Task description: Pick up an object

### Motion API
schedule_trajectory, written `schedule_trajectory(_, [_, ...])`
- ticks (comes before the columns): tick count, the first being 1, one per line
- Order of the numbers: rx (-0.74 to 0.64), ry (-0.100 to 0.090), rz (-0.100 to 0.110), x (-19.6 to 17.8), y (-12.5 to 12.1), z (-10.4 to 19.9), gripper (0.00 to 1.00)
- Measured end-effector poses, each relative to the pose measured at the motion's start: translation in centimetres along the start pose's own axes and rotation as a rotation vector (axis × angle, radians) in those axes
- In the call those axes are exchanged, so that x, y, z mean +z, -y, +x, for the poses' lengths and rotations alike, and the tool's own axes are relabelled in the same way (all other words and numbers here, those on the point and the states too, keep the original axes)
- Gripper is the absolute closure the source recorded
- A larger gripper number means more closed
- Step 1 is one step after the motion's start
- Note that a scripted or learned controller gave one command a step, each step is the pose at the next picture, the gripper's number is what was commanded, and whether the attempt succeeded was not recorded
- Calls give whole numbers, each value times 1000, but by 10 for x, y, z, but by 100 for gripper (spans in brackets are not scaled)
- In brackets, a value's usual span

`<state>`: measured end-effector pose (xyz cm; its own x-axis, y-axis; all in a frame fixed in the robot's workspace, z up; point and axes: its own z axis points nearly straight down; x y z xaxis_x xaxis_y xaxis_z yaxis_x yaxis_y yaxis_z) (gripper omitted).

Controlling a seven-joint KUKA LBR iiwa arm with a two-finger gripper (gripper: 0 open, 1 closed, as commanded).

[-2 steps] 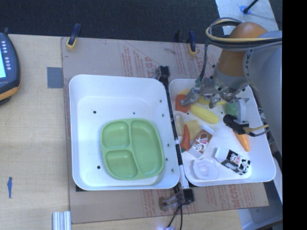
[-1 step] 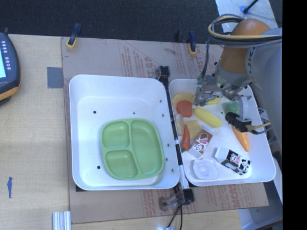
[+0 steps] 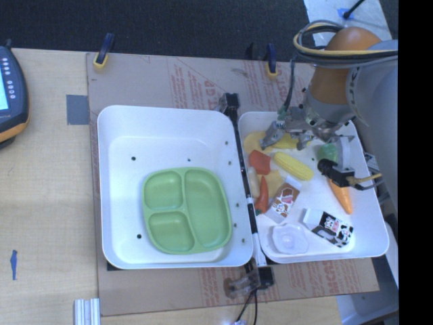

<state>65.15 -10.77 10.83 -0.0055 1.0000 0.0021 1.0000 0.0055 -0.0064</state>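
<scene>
The tabletop (image 3: 47, 202) is pale wood-grain, with a brown printed cardboard sheet (image 3: 169, 80) laid over it and held by a yellow clamp (image 3: 101, 54) at 11 o'clock and a blue one (image 3: 270, 61) at 1 o'clock. Beyond it the floor is dark carpet. At the far left edge sits a black-and-orange control pad (image 3: 10, 90), with a grey tape square (image 3: 77, 109) just beside it.

The left bin (image 3: 122, 131) is smooth white plastic with rounded corners; a matte green plate (image 3: 186, 210) with three sections lies at its 5 o'clock side. The right bin (image 3: 369, 239) holds a red pepper shape (image 3: 260, 161), a yellow corn cob (image 3: 292, 166), a small brown printed packet (image 3: 285, 201), a clear round lid (image 3: 289, 239), a black-and-white patterned box (image 3: 330, 226) and an orange carrot (image 3: 342, 196).

The hand (image 3: 292, 135) hangs over the right bin's 12 o'clock end, just beside the corn; whether its fingers are apart or together I cannot tell.
</scene>
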Motion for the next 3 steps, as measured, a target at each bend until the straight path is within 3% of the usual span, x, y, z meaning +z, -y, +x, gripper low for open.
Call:
schedule_trajectory(1, [3, 1, 3, 18, 109, -7, 0])
schedule_trajectory(2, [0, 4, -1, 7, 105, -8, 100])
schedule_trajectory(3, [2, 2, 1, -96, 175, 53, 100])
